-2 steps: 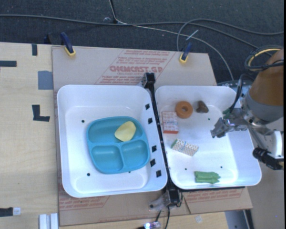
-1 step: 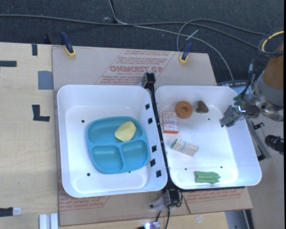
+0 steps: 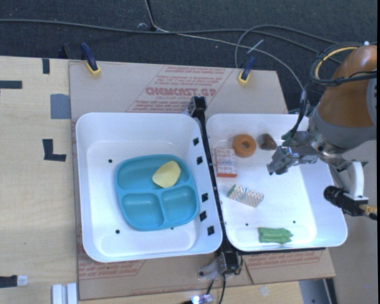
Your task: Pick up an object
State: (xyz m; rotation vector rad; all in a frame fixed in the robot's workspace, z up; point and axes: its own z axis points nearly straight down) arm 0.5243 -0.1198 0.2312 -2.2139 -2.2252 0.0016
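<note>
My gripper (image 3: 280,163) hangs over the right bin (image 3: 316,233), a little right of its middle, with the grey arm and its orange band coming in from the right. Nothing shows between its fingers. Left of it lie a brown ring-shaped doughnut (image 3: 244,145) and a small dark grey lump (image 3: 266,142). A red-and-white packet (image 3: 225,162) lies near the bin's left wall. Below that rests a patterned wrapped bar (image 3: 246,196), and a green object (image 3: 275,235) sits near the front wall.
The left bin (image 3: 98,233) holds a blue divided tray (image 3: 132,198) with a yellow piece (image 3: 167,174) in its upper compartment. Black clips (image 3: 197,107) join the bins along the divider. Cables run across the dark floor at the back.
</note>
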